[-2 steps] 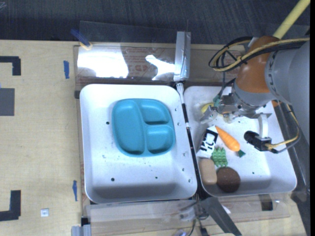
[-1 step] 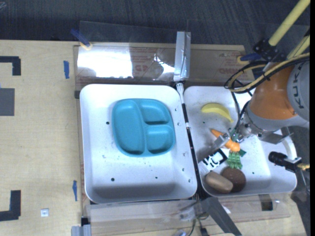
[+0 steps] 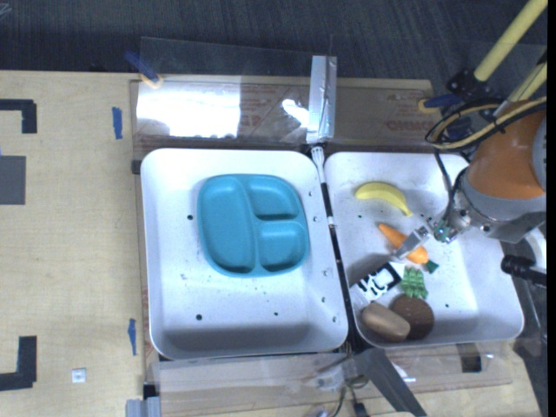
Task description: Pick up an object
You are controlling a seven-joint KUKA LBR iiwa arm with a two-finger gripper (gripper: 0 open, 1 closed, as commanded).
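Note:
My gripper [image 3: 415,243] is low in the right bin [image 3: 486,311], reaching in from the right under the orange wrist band [image 3: 511,168]. It sits right at an orange carrot [image 3: 393,232], whose other end [image 3: 420,255] shows below the tip. A yellow banana [image 3: 383,195] lies further back. Just in front of the gripper are a green leafy piece [image 3: 414,283], a black-and-white item [image 3: 380,281], a tan potato-like object [image 3: 385,321] and a dark brown round one [image 3: 415,312].
The left bin [image 3: 174,320] holds a blue divided plate [image 3: 254,224]. A clear panel [image 3: 226,102] and a metal post [image 3: 322,94] stand behind the bins. Cables [image 3: 460,120] hang near the arm at the right.

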